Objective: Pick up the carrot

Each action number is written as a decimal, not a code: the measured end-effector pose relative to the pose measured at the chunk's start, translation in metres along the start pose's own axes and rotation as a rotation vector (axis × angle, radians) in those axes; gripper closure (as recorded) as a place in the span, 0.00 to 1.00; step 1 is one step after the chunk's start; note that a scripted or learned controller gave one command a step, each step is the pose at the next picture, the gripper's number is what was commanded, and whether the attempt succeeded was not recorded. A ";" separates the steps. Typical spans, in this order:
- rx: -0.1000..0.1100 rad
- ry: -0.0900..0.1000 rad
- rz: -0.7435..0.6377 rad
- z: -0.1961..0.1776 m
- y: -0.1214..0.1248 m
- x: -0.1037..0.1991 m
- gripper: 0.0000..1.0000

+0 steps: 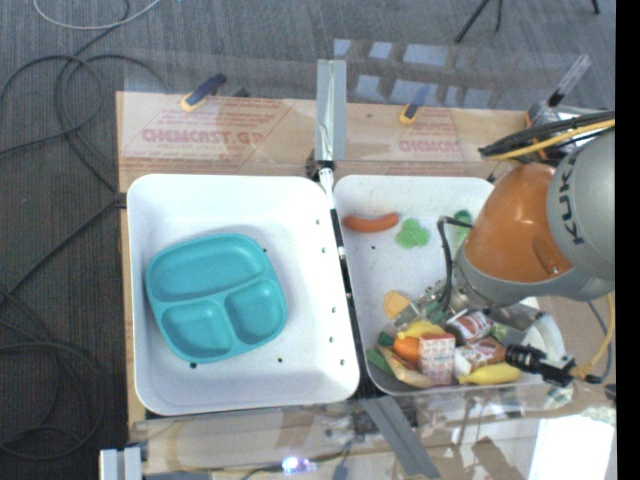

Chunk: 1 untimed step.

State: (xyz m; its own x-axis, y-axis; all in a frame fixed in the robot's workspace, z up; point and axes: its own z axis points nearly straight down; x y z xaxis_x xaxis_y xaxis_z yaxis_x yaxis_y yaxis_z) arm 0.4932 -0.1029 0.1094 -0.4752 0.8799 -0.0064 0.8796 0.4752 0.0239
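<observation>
Carrot (406,349): small orange piece in the heap of toy food at the near end of the right bin (420,263), just left of a pink-and-white box (437,357), with a yellow piece (421,329) touching it on the far side. A banana (491,374) lies right of the box against the near wall. Hand (452,303): down over the heap, just right of and beyond the carrot; cannot tell how its grip stands or whether anything is in it, the orange-banded wrist (515,233) covers it. Farther up the bin from the carrot: green leafy piece (411,233), then a sausage (371,222) near the far wall. Left bin (235,378), well left of the carrot, holds a teal divided plate (215,295). Both bins sit on the surface (225,133).
</observation>
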 end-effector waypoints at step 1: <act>0.025 0.006 0.088 -0.074 0.028 0.067 1.00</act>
State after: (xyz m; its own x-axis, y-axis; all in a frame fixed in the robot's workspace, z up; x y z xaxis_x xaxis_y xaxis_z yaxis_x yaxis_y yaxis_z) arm 0.4840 -0.0309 0.1831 -0.3962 0.9181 0.0007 0.9181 0.3962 -0.0013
